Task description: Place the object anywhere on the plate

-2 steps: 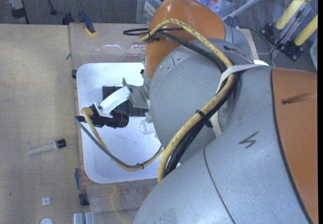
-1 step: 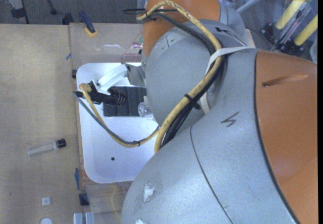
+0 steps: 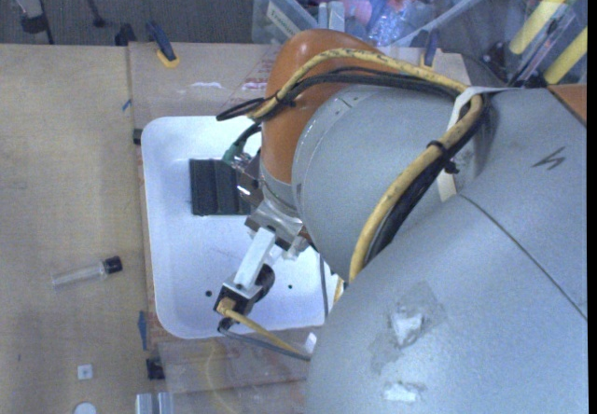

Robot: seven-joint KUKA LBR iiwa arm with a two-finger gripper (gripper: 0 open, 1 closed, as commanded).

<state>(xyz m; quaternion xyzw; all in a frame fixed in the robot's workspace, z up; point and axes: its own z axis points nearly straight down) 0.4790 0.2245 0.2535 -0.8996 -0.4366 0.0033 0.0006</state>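
Over the shallow white bin [image 3: 177, 244], grey arm with orange band [image 3: 308, 76] reaches in from right, wrist bent downward. Its gripper [image 3: 246, 172] sits mostly hidden beneath; open or closed, cannot tell. Just beside it, flat black rectangular block [image 3: 215, 186] lies on bin floor.

The white bin [image 3: 177, 216] is smooth, shiny plastic. The black flat thing [image 3: 213, 186] in it looks dull. The desk [image 3: 56, 170] looks like pale wood. The grey arm [image 3: 485, 244] is smooth with scuffed patches; its orange band [image 3: 308, 62] shines.
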